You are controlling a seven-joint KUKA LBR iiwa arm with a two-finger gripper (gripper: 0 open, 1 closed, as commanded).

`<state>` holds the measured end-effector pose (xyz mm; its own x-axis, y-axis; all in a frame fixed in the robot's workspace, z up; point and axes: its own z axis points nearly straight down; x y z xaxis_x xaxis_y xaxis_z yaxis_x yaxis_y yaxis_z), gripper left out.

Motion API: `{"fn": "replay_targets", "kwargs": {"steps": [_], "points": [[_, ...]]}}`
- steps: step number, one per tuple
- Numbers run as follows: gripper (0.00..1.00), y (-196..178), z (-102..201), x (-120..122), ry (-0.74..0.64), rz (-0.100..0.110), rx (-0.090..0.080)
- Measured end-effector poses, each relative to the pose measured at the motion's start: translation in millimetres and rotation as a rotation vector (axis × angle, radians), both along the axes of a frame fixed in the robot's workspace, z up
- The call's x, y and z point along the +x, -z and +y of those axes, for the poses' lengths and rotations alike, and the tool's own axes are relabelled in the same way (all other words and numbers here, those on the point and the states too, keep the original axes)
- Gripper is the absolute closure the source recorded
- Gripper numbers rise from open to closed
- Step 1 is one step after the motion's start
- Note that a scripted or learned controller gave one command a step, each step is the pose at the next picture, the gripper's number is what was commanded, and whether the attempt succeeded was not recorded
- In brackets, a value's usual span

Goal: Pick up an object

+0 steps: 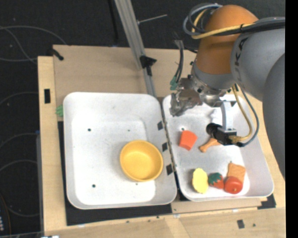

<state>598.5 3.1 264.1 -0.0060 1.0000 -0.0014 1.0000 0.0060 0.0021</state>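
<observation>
Orange block (pixel 187 140) in right bin (pixel 258 180)

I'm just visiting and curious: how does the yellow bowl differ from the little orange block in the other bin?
The yellow bowl is round and hollow; the orange block is blocky and solid-looking. The bowl is clearly bigger than the block. The bowl sits in the left bin, the block in the right bin, nearer the gripper. Both rest on a bin floor, untouched.
</observation>
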Motion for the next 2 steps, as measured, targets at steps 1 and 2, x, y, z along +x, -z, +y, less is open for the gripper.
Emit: {"fn": "replay_targets", "kwargs": {"steps": [1,2], "points": [[1.0,6,32,27,0.003,-0.001,-0.001],[1.0,26,80,49,0.001,0.001,0.0]]}}
